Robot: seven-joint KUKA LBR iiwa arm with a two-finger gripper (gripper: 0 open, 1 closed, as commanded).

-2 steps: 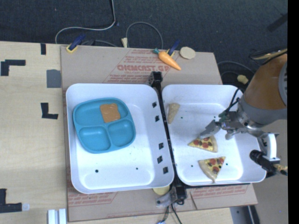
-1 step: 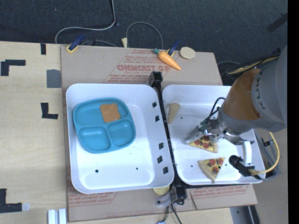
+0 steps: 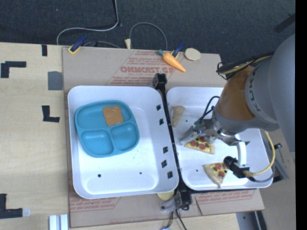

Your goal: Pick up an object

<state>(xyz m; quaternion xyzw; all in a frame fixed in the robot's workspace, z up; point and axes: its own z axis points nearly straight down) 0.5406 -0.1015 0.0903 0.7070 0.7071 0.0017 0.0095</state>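
- The arm reaches in from the right and hangs over the right bin.
- Its gripper is low in that bin, right by a toy pizza slice.
- The gripper's tips seem to rest on the top edge of that slice, but the spot is small and dark, so this is only a guess.
- I cannot tell if the claw is wide or narrow, and nothing shows clearly between its two parts.
- A second pizza slice lies near the front of the same bin, a little apart from the first one.
- A pale wedge, maybe toy bread or cheese, lies by the bin's left wall.
- The left bin holds a blue plate with sections, and a brown toast piece sits in one section.
- A toy carrot and a small tan disc lie on the cardboard behind the bins.
- The step now looks like grabbing the near pizza slice.
- The slice is flat and thin, so the claw should go down until it almost touches the bin floor.
- It should close across the narrow part of the slice, not the wide crust.
- Lift slowly and straight up, so the slice does not slip out or bump the wire near the wrist.
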